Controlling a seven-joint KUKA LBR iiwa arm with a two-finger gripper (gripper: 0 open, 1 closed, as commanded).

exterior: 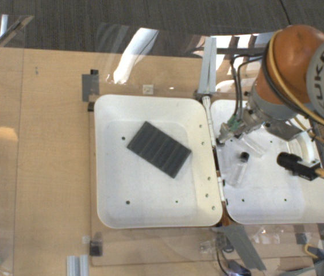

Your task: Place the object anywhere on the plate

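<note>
While the claw [226, 132] hovers, a dark ridged plate [159, 149] lies apart.

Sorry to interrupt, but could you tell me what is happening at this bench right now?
A KUKA arm reaches in from the right over the right bin, its gripper low near that bin's left wall. A small clear object with a dark cap lies on the bin floor just below the gripper, apart from it. The dark ridged plate sits alone in the left bin, so nothing has been placed on it yet.
</note>
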